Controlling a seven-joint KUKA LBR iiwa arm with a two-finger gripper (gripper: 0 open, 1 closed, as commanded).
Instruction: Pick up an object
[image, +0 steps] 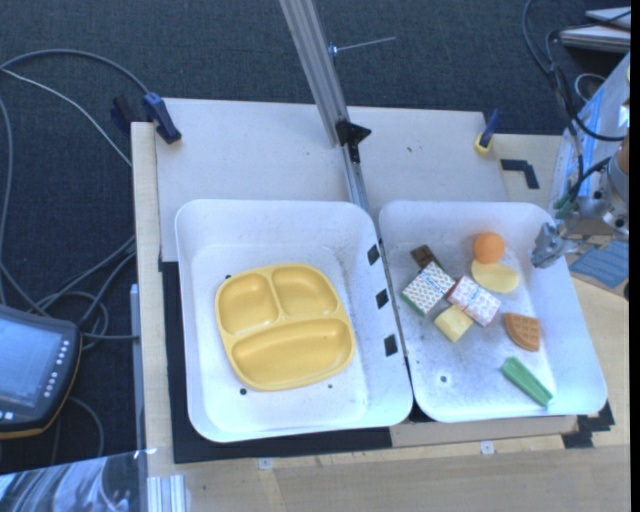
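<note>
The counter (250, 150) carries 2 white bins side by side. The left bin (200, 240) holds a yellow tray (285, 326) with 3 compartments, lying flat at its centre. The right bin (570, 330) holds the loose things: an orange ball (488, 247) in its upper part, a pale yellow piece (495, 277) just below and touching it, a small brown block (422, 256) to the left, 2 patterned cubes (428, 289) (474, 301) in the middle with a yellow cube (452, 323) touching both from below, an orange wedge (522, 331) to the right, and a green stick (526, 381) near the lower right rim. The tool (550, 246) hangs at the right bin's upper right edge, near the ball but apart from it; nothing sits between its tips, and I cannot tell how wide it stands.
</note>
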